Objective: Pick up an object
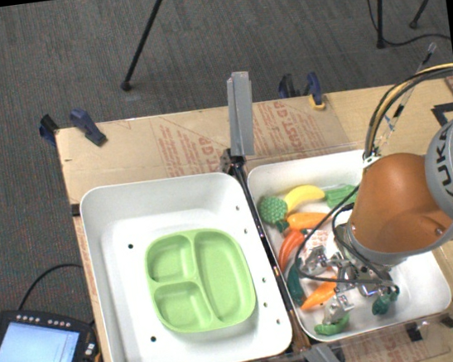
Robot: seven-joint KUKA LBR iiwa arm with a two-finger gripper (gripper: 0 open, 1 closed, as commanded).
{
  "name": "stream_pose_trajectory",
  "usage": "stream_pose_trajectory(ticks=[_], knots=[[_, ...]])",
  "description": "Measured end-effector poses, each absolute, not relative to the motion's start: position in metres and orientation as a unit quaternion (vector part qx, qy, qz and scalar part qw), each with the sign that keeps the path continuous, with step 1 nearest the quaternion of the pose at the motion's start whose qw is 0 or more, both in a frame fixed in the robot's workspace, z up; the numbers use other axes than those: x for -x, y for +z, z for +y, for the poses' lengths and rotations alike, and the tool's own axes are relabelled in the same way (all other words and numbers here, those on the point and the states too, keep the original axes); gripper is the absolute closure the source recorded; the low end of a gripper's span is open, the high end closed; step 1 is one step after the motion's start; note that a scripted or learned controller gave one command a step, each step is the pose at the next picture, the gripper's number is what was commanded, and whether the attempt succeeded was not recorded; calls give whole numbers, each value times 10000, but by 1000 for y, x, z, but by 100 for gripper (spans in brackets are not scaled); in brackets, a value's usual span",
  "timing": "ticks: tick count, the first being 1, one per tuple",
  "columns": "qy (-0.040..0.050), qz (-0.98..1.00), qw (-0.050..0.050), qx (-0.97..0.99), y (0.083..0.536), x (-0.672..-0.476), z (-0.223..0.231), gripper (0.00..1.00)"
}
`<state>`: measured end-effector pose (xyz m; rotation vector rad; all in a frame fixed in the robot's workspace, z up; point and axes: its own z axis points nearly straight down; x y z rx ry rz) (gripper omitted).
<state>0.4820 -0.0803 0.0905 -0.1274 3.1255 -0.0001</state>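
The right white bin [429,285] holds several toy foods: a yellow banana [304,197], a bumpy green piece [273,209], an orange carrot [307,220], a red-orange pepper [289,247] and a small orange piece [318,295]. A light green piece [333,324] and a dark green piece [385,304] lie near the bin's front wall. My gripper [342,275] hangs low in the middle of this bin, just right of the small orange piece. The orange wrist band [397,206] covers the bin's right half and whatever lies under it.
The left white bin [109,234] holds a light green divided plate [200,280]. A grey upright post [241,115] stands at the back between the bins. Clamps sit along the bench's far edge. A teach pendant [37,353] lies on the floor at lower left.
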Motion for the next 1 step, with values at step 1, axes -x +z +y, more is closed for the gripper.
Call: stream_pose_trajectory(ticks=[1], knots=[[2,9990,50,446,90,-484,-96,0]])
